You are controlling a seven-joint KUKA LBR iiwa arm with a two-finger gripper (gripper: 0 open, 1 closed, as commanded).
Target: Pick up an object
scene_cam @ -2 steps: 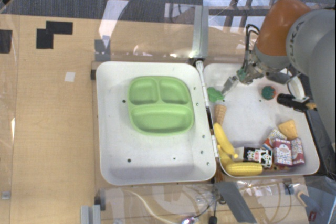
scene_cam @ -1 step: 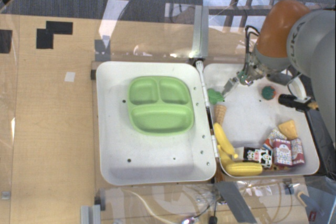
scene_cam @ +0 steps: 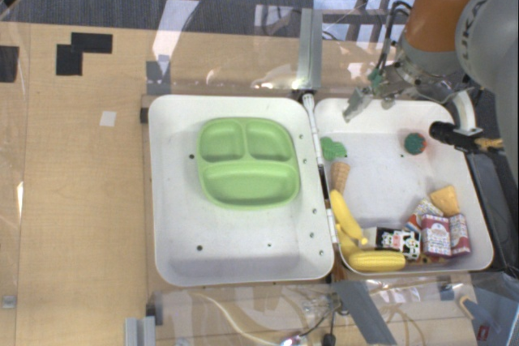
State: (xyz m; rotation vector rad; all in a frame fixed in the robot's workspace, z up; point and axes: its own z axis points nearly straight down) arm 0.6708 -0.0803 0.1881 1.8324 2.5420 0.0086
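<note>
Bananas (scene_cam: 357, 243) lie in right bin (scene_cam: 389, 174), hand (scene_cam: 369, 97) above.

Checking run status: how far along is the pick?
Done: nothing picked by the look of it. In hand: the claw hangs over the back edge of the right bin, with no item seen between its fingers. Left: the whole grasp and lift. The bananas, ice cream cone, green ball and cartons all lie in that bin; the green tray sits in the left bin.
</note>
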